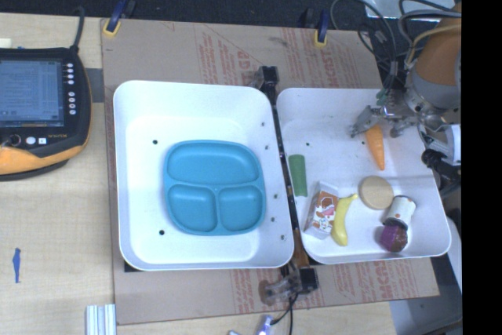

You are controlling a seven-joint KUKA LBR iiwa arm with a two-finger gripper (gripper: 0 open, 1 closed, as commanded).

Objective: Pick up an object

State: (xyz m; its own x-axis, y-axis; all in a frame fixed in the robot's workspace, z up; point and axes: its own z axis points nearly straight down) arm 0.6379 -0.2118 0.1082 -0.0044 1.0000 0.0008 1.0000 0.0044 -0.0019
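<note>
Camera view shows the two-finger gripper (382, 120) spread wide just above the orange tapered carrot (377, 146) in the right white bin (329, 110), holding nothing; closing on it likely comes next.

orange carrot (377, 147), lying lengthwise in the upper right of the frame, in the right bin. thick end up near the gripper (382, 120), tapered tip pointing down.

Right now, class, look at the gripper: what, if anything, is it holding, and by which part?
It cannot be told. The gripper sits at the carrot's upper end in the right bin, but a hold isn't visible.
</note>
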